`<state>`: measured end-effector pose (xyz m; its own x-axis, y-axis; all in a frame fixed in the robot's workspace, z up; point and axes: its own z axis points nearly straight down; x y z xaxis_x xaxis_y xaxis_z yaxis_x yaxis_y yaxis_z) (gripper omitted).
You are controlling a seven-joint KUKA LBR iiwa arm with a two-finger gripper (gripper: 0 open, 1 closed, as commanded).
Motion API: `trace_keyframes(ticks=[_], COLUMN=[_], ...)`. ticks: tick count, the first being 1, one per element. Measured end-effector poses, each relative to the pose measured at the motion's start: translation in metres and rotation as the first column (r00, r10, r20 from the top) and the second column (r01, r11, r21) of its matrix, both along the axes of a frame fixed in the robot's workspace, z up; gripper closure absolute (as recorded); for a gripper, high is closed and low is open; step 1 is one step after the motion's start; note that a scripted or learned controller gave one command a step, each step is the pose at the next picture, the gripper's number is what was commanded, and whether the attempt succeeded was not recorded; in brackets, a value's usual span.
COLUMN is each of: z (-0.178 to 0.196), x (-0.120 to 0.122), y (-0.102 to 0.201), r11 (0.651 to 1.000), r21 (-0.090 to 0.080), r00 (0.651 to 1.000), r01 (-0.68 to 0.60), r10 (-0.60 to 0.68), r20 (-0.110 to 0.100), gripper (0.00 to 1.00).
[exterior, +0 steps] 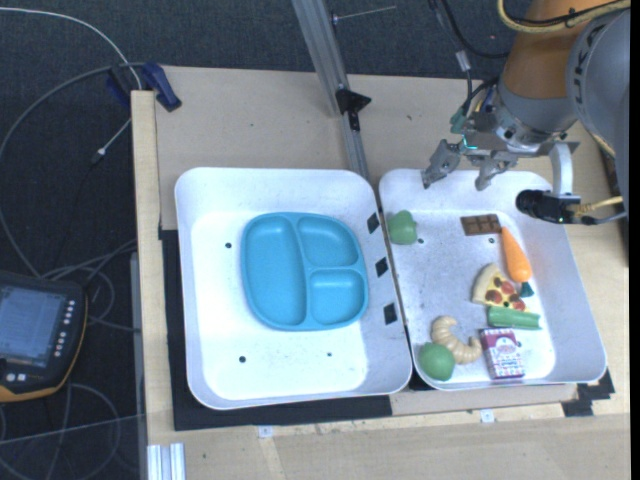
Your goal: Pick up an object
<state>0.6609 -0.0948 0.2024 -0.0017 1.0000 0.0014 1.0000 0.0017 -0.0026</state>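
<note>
Right bin w/ toys: fingers spread open, holding nothing, above far rim, green ball nearby

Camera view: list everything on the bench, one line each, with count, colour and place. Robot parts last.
Bins: 2, white, side by side on the bench.
Tray: 1, blue, three compartments, in the left bin.
Round fruit: 2, green, right bin; one at its left edge, one at the near corner.
Brown block: 1, right bin, far part.
Carrot: 1, orange, right bin.
Pizza slice: 1, yellow with red, right bin.
Green piece: 1, below the slice.
Curled piece: 1, tan, beside the near fruit.
Box: 1, red and white, near edge.
Pendant: 1, orange-edged, off the bench, left.
Gripper: 1, fingers apart, above the right bin's far rim.
Arm: 1, grey and orange.
</note>
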Motion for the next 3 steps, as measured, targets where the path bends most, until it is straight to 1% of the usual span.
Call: trace_keyframes(ticks=[1,2,3], z=[0.000,-0.044,-0.107], x=[0.000,0.005,0.001], y=[0.000,0.000,0.003], r11=[1.000,1.000,1.000], r21=[0.000,0.000,0.000], r00=[1.000,1.000,1.000], r01=[0.000,0.000,0.000], r10=[0.000,0.000,0.000], r20=[0.000,-0.004,-0.006], gripper=[0.00,0.00,0.00])
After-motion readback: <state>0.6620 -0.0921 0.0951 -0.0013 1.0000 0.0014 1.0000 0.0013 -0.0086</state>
